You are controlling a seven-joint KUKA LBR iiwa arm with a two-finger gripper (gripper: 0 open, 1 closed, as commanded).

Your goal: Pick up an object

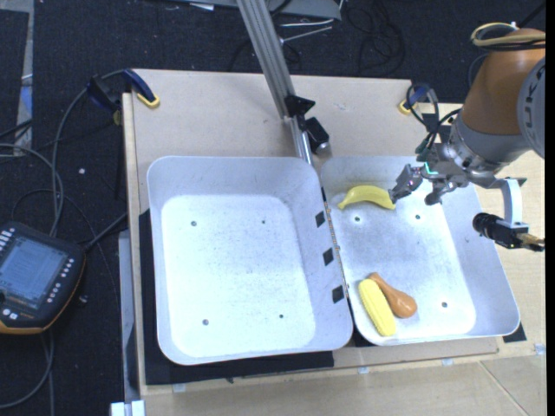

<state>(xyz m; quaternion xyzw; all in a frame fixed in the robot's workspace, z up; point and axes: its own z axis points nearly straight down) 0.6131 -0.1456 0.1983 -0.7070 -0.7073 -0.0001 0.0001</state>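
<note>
The left bin [234, 258] lay beside the right bin [434, 250], where a banana [366, 198] rested near the far wall. The gripper [419, 186] hovered just right of it, jaws seemingly spread wide and holding nothing. Descending there, it risked nudging the curved fruit aside.

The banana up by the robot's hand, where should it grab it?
Probably the middle of the banana, coming straight down from above. It lies flat in the right bin, curved with its ends pointing down, and the middle is thickest. The gripper hangs just to its right, so fingers should close across its narrow width.
</note>
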